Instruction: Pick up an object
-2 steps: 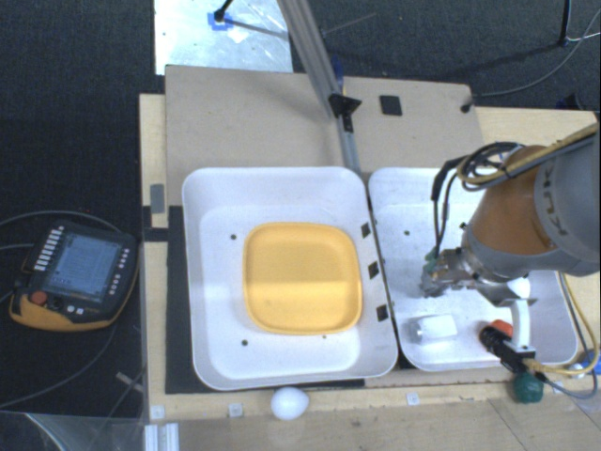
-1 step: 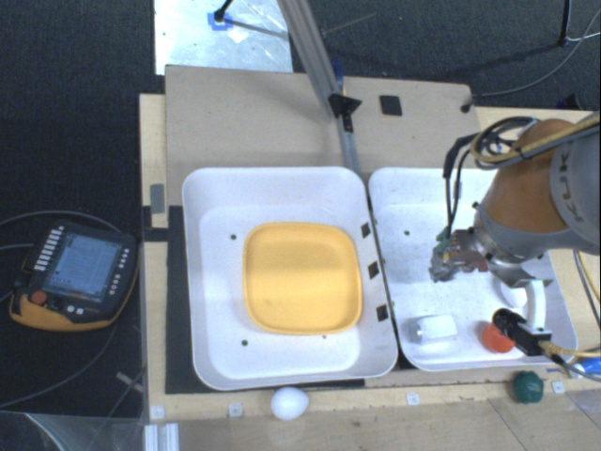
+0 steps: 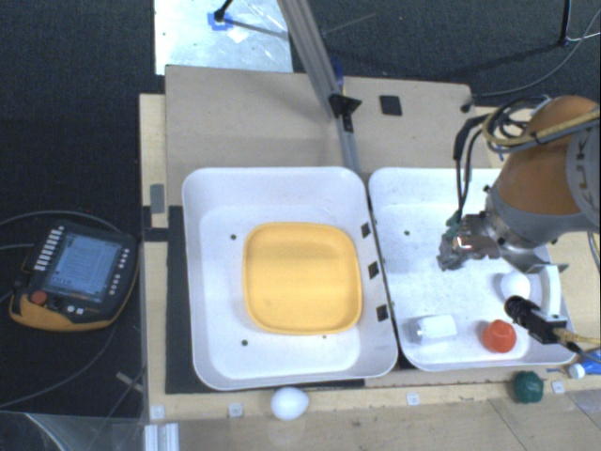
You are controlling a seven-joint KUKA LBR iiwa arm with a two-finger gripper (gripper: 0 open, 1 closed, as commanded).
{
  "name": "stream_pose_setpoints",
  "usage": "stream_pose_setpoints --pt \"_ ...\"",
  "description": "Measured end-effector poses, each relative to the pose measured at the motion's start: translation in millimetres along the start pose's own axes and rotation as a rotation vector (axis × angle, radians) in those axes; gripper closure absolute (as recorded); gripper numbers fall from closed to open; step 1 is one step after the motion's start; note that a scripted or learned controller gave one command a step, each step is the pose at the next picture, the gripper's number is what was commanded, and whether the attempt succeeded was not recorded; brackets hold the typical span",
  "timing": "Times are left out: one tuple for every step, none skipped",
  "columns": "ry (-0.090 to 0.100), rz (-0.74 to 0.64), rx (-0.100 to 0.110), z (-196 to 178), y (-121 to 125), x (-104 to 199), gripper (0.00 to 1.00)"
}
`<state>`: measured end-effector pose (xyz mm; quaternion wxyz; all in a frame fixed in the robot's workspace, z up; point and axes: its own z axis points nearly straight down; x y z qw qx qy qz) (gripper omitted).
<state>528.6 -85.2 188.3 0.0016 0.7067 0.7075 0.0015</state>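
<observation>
1. Nearest, on the front edge of the counter [image 3: 451, 410] and outside the bins, lie a white egg-shaped ball [image 3: 289, 403] and a dark green ball [image 3: 528, 387].
2. In the right bin [image 3: 413, 205], close to its near wall, there are a small white block [image 3: 434, 327] and an orange object [image 3: 499, 336]. A white round object [image 3: 514, 283] lies just behind the orange one. Any of these three could serve for the task.
3. I judge all three to be light and stiff. The block has flat sides, so it looks the easiest to take, across its short width. The two rounded things may roll or slip, so they want a hold across the middle.
4. The gripper [image 3: 458, 250] is over the middle of the right bin, near these things but apart from all of them. Whether its jaws are open or closed, I cannot tell.
5. The left bin [image 3: 202, 252] holds a yellow plate [image 3: 302, 276], which is wide and shallow, so it is a poor thing to pinch.
6. The bin floors look like smooth white plastic, so a pushed thing will probably slide.
7. Farther back are a brown board [image 3: 244, 111], a grey pole [image 3: 310, 36] and the dark floor [image 3: 75, 83]. A control pendant [image 3: 70, 280] lies at the left.
</observation>
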Motion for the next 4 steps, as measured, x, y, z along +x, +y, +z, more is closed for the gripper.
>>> stream_pose_setpoints --pt "0.000 0.001 0.000 -56.2 9.4 -4.3 1.00" --pt "0.001 -0.004 0.003 -62.3 9.5 47.5 1.00" --pt "0.001 -0.004 0.004 -46.8 2.1 103.1 1.00" --pt "0.001 -0.004 0.004 -36.5 -7.2 160.9 1.00"
